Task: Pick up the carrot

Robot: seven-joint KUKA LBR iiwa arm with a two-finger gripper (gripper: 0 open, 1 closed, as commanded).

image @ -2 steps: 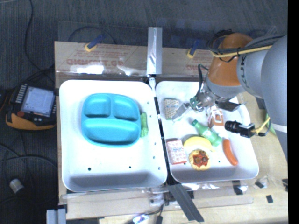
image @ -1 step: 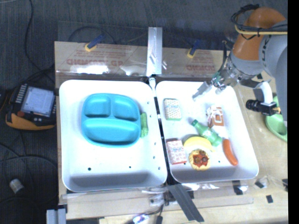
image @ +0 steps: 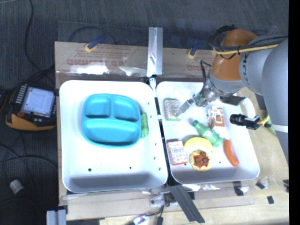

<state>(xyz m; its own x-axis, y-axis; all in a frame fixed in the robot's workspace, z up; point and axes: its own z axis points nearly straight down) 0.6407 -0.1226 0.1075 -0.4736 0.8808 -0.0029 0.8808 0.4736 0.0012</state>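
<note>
Near the right bin's [image: 253,170] lower right corner lies the carrot [image: 230,153], orange and slim, pointing roughly up and down the view with its lower end angled outward. The gripper [image: 202,99] hovers well above and left of the carrot, over the upper part of the same bin; whether its fingers are parted or closed cannot be told from this angle.

To do the step well, the arm probably needs to travel down and right across the bin until it sits over the carrot's middle, turn the wrist so the fingers straddle the narrow width rather than the length, then descend straight. A green bottle [image: 208,131] lies just left of the carrot, with a yellow piece [image: 198,143] and a small pizza [image: 200,159] further left, so the approach likely wants to stay clear of those. A red-and-white packet [image: 216,117] sits above the carrot. The bin wall runs close on the carrot's right, leaving little room for the outer finger.

Far left of the carrot, the other bin [image: 75,172] holds a blue divided tray [image: 111,119] and a green item [image: 144,124] beside it. Both bins are smooth white plastic on a wooden bench [image: 70,53]. Dark carpet [image: 28,32] surrounds everything.
</note>
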